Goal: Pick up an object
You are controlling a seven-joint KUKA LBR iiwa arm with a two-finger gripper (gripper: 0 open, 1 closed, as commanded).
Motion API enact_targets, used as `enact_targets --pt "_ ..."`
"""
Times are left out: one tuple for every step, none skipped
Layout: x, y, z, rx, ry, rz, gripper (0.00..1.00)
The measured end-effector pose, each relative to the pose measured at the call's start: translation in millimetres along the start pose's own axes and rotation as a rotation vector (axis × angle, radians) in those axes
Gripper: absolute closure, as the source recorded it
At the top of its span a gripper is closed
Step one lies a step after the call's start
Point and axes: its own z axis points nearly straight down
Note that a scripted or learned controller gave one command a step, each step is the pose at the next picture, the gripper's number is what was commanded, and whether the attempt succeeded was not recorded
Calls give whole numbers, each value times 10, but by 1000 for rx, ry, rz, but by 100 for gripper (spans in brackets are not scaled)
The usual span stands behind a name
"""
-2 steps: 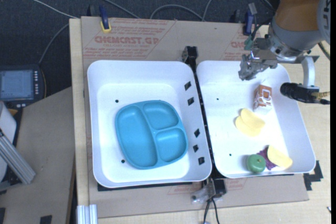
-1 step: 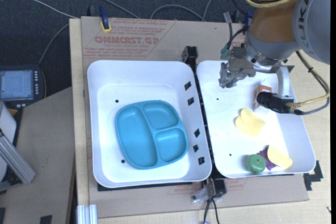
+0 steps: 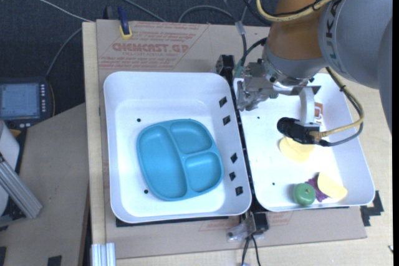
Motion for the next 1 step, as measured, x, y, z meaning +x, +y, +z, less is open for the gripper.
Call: enact_targets --pt "360 -281 22 1 -1 3 100"
